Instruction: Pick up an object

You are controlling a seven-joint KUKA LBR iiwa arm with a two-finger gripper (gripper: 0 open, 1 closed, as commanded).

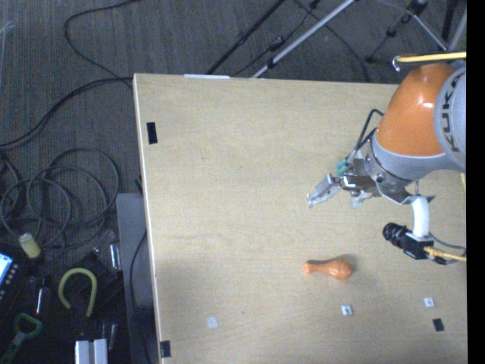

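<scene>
The gripper (318, 196) reaches in from the right side of the view, a small metal claw with its two thin fingers pointing left and a little downward, held only narrowly apart with nothing between them. Behind it sits the arm (417, 123), whose large rounded orange band fills the upper right, with a grey collar beneath it and a short white tube and a black fitting hanging just below the wrist. The gripper hovers above a wide, pale tan board (227, 203) that covers most of the view from the middle to the right edge. On that board, below the gripper and a little to its right, lies the one loose object: a small orange pear-shaped toy (331, 268), on its side, its narrow end pointing left and its fat end to the right. The toy is near the gripper but clearly apart from it. A few small black and white markers (347, 309) are stuck to the board near its lower right and along its left edge. To the left of the board is dark grey carpet (61, 67) with loops of black cable (53, 196), and a green curved handle (76, 287) lies among clutter in the lower left corner. Metal stand legs (326, 14) cross the carpet at the top.
</scene>
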